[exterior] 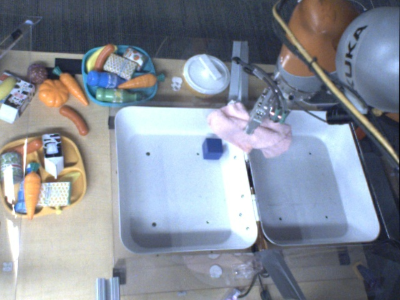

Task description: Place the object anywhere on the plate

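Pink cloth (250,133) is being pinched between the closed fingers of the gripper (261,119), draped across the divider between the left bin (181,230) and right bin (325,224). Blue cube (213,147) is being left just beside the cloth.

The wooden bench (100,242) holds two white bins, the left bin (181,230) and the right bin (325,224). At ten o'clock sits a blue bowl (119,74) of toy food. At nine o'clock sits a yellow tray (75,167).
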### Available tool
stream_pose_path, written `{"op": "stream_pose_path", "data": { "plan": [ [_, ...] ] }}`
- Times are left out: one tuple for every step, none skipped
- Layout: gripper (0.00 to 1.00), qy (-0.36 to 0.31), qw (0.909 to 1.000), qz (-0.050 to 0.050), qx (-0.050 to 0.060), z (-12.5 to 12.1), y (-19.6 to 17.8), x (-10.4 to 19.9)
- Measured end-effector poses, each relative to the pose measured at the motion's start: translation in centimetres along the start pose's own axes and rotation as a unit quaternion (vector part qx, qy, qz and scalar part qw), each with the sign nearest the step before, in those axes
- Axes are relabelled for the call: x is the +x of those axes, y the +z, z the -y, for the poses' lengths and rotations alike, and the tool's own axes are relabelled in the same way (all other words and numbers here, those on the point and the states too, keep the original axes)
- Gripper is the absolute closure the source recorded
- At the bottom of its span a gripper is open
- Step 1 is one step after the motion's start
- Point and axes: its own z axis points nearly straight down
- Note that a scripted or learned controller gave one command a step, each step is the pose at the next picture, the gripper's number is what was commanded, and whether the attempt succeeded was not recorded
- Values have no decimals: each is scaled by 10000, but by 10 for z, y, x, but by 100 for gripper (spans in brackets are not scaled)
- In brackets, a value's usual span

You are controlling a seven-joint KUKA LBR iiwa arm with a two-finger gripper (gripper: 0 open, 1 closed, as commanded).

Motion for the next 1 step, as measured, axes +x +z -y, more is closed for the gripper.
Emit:
{"op": "stream_pose_path", "data": {
  "plan": [
    [100,-1998,9798,-9,-3,-43,-7,35]
  ]
}}
